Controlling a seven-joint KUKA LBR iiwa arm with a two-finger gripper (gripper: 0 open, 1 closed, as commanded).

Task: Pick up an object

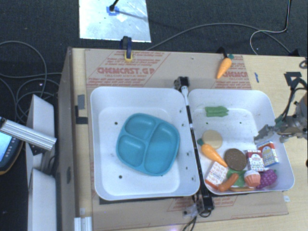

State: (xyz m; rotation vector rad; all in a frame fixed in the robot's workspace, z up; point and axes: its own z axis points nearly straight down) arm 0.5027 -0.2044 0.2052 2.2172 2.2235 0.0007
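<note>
My gripper [278, 134] hangs over the right rim of the right bin [240, 100], open, with nothing between its fingers. Just below it lie a small red-and-white carton [268, 154] and a second carton [254, 160]. Purple grapes [268, 178], a cupcake [251, 178], a brown cookie [235, 159], an orange carrot [213, 154], a cream disc [212, 139] and a white packet [216, 173] crowd the bin's front right. A green piece [216, 111] lies apart near the back.
The left bin [103, 129] holds a blue divided plate [147, 143]. Another carrot [223, 67] rests on the cardboard behind the bins. A black clamp bar [190, 124] runs between the bins. Cables and a metal sheet [114, 13] lie beyond the bench.
</note>
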